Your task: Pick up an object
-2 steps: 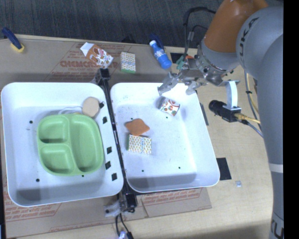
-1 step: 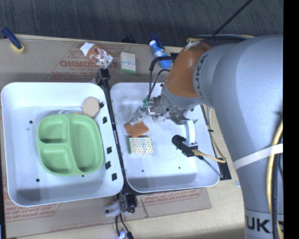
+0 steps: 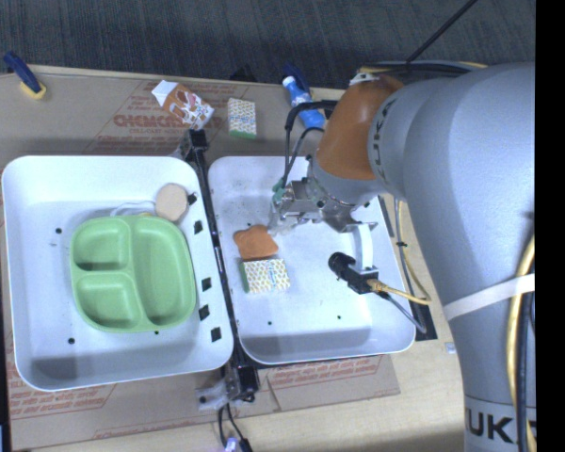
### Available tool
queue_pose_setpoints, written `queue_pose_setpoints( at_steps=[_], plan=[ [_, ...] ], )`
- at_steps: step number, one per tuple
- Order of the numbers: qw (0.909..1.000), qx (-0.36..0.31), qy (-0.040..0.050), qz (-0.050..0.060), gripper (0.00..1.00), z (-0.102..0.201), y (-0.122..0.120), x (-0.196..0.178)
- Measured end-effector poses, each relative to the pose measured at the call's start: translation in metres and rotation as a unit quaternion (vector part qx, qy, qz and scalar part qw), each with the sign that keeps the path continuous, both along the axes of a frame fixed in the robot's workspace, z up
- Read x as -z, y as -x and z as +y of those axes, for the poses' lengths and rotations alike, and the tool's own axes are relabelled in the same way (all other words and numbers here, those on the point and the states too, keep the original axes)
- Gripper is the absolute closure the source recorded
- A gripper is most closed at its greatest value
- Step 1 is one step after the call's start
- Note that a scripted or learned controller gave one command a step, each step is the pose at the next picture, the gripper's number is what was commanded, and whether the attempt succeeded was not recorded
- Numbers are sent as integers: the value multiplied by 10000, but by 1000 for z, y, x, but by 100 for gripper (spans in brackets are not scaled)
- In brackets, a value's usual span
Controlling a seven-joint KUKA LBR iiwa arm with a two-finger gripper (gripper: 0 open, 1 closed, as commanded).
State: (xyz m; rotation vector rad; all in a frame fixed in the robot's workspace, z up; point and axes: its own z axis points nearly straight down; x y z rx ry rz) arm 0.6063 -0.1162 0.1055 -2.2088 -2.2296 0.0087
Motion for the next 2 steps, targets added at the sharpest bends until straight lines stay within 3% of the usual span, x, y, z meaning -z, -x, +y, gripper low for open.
queue_pose_setpoints(
  at_steps=[1, 2],
  plan=[
    [10000, 28, -2, -35, 100, -35, 49, -124],
    [10000, 20, -8, -13, 100, -6, 98, -126]
  ],
)
